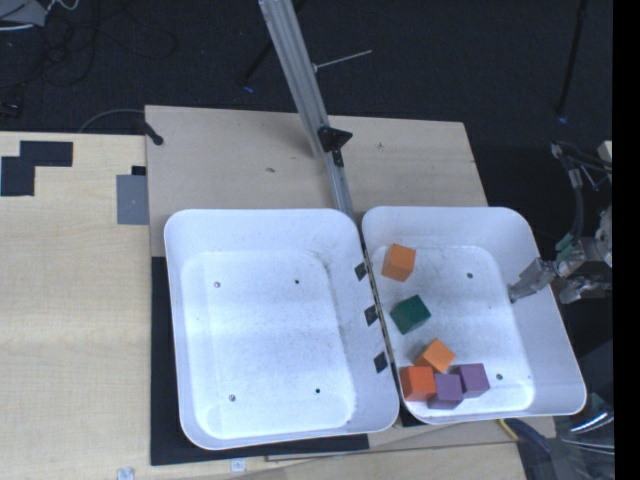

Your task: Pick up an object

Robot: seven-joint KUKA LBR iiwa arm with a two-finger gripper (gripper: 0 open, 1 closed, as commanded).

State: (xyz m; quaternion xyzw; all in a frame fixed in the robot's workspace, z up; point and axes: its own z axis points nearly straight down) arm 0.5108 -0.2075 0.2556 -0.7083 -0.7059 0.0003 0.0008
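The gripper (545,280) sits at the right rim of the right bin (520,230), and most of the arm behind it is cut off at the picture's right side, leaving a few grey and pale parts against the dark floor. One grey finger (528,280) pokes over the rim toward the bin's inside; the rest of the tool is a blur of metal, so whether the jaws are parted or closed cannot be told, and nothing is seen between them.

Six blocks lie in the right bin, all to the far side of the jaws from the arm. There are three orange ones: an orange cube (399,262) farthest across and up toward the bin's back, a small orange block (438,355) below the jaws, and a red-orange cube (418,382) at the front wall. There are two purple ones, a purple cube (473,378) and a second purple block (446,389), pressed together and touching the red-orange cube, so their edges are hard to separate. One green cube (410,314) lies alone between the orange cube and the front cluster, well apart from the jaws.

The left bin (195,233) lies beyond them, farthest from the jaws. A slanted aluminium rail (300,78) rises behind the seam between the two bins
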